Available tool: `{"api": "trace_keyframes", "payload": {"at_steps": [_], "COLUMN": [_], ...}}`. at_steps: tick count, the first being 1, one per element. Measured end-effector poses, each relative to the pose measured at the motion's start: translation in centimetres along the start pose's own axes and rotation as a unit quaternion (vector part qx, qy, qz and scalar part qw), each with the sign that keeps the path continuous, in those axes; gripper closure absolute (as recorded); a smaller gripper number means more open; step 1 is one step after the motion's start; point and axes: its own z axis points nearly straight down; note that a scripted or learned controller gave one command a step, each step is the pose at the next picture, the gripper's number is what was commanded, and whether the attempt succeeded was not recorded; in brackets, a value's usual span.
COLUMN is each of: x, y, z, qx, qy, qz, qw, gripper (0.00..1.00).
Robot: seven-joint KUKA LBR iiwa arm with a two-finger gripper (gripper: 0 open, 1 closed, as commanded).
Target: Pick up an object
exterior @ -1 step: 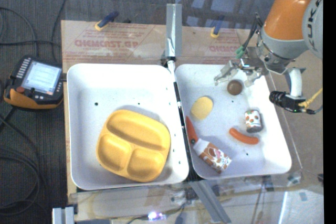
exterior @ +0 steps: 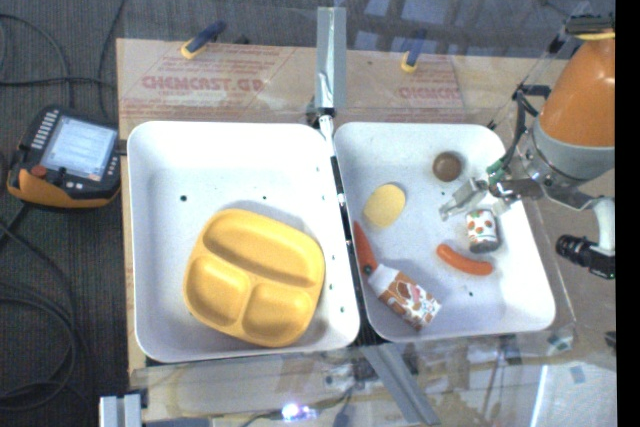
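The gripper (exterior: 468,200), fingers spread wide and gripping nothing, hovers in the right bin (exterior: 520,300) beside a small patterned can (exterior: 482,231); arm partly cut off. Open floor surrounds the sausage (exterior: 465,260).

- The protective sheet (exterior: 210,80) behind the left bin carries faint red print reading "CHEMCAST GP".
- The sheet (exterior: 430,90) behind the right bin carries similar red print, too faint to read reliably.
- Print on the small packages in the right bin is illegible.

Tray (exterior: 255,277) in left bin (exterior: 160,165)
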Motion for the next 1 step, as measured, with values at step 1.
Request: {"api": "trace_keyframes", "payload": {"at_steps": [1], "x": [-3.53], "y": [-0.07], "z": [8.6], "qx": [-0.001], "qy": [0.001], "qz": [0.03], "qw": [0.9995], "gripper": [0.0]}}
